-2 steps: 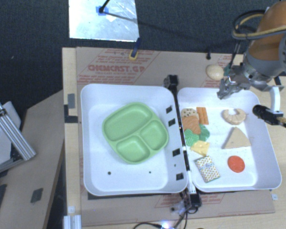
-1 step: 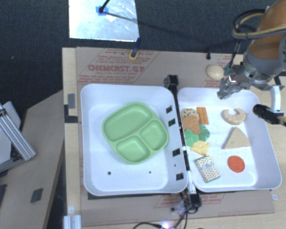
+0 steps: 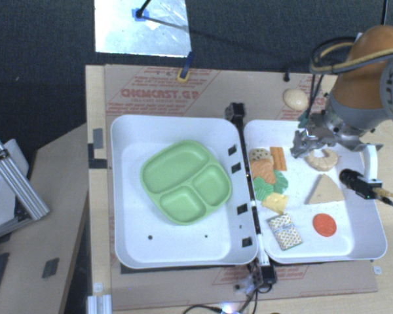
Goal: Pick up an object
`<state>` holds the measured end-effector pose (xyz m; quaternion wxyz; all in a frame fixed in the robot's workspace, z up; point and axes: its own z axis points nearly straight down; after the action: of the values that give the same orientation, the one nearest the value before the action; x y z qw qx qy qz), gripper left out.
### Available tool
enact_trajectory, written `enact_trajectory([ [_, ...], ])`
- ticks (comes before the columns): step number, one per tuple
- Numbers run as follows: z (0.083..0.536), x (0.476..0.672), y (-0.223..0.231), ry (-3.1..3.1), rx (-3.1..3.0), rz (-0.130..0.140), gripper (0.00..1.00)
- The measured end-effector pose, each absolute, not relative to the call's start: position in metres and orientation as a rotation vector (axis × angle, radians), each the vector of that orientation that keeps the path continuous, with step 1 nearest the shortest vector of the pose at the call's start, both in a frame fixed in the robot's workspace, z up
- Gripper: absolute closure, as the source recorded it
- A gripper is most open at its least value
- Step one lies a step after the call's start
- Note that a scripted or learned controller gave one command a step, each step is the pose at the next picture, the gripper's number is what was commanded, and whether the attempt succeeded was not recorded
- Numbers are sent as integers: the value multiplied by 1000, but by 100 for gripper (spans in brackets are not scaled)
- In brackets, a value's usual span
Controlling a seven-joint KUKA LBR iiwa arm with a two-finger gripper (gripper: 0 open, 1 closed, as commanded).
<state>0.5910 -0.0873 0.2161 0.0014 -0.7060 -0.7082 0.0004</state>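
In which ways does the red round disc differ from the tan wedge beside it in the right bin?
The red disc is round and red; the tan wedge is triangular and pale tan. The disc looks smaller than the wedge. The disc lies nearer the bin's front edge, the wedge nearer the end effector. Both lie flat in the right bin.

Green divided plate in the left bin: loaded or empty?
Empty. All three compartments of the green divided plate show bare green. The toy food lies in the right bin, where the gripper hovers.

Grey KUKA arm with orange band (image 3: 373,48), reaching in from the right.
Its two-finger gripper (image 3: 306,142) points downward, wrist bent low.
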Motion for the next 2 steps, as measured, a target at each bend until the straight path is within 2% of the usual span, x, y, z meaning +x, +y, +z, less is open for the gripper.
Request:
enact_trajectory([
  [2,234,507,-35,-2227,-2213,0,100],
])
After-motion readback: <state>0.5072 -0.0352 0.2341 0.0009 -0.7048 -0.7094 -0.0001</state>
